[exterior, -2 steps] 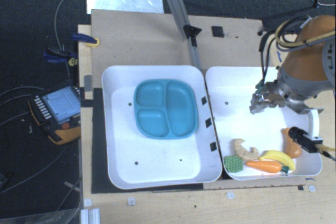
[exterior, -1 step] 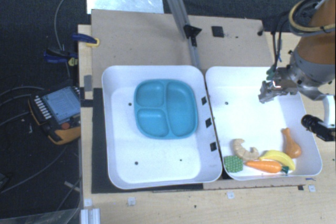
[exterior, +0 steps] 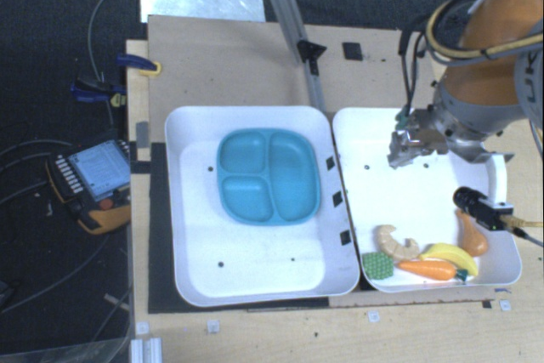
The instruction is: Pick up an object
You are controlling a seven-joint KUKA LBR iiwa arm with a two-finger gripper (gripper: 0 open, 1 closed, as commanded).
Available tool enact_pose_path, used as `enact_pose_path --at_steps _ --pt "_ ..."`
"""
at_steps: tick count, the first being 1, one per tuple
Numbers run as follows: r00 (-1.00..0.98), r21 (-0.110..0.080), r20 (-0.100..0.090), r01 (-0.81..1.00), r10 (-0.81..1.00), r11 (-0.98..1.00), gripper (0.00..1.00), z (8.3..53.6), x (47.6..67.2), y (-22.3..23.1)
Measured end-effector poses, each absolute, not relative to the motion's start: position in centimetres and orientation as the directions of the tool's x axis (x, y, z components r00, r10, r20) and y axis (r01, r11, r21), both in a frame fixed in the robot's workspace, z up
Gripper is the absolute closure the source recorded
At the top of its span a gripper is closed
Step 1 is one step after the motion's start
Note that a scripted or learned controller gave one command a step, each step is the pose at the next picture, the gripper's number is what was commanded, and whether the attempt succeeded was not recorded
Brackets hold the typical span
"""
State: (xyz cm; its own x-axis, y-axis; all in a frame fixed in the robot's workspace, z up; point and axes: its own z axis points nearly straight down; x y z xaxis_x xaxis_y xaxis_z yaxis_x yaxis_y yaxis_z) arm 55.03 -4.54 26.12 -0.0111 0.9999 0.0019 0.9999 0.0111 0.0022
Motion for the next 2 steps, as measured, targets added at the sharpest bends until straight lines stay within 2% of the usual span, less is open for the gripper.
enact_pose_path --at_steps 2 --pt "-0.01 0.002 0.001 1.0 1.0 0.01 1.0 25.3 55.0 5.0"
